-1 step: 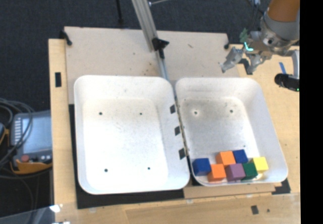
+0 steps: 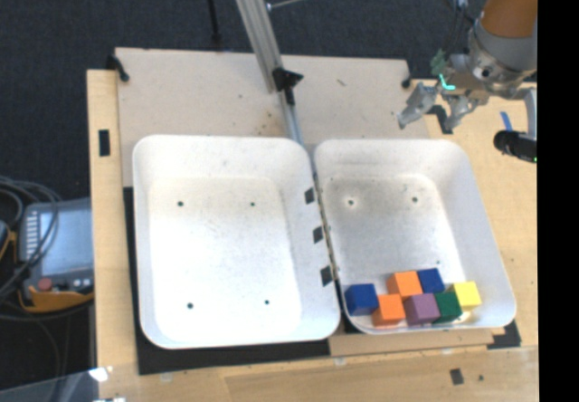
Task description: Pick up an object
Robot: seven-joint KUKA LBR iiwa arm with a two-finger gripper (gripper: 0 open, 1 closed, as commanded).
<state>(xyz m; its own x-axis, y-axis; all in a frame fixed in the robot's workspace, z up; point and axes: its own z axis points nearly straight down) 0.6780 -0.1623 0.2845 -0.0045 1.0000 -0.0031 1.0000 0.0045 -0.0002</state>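
Blocks cluster at the 6 o'clock edge of the right bin, touching one another: blue, orange, purple, green, yellow. My pincer hangs off the bin's 12 o'clock rim, over the tabletop, fingers spread, grasping nothing, well apart from them.

blocks crowd right bin near edge, far part open

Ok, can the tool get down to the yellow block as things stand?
Probably yes. The tool hangs beyond the right bin's far rim, and the yellow block sits uncovered at the cluster's outer edge, though close against the bin wall.
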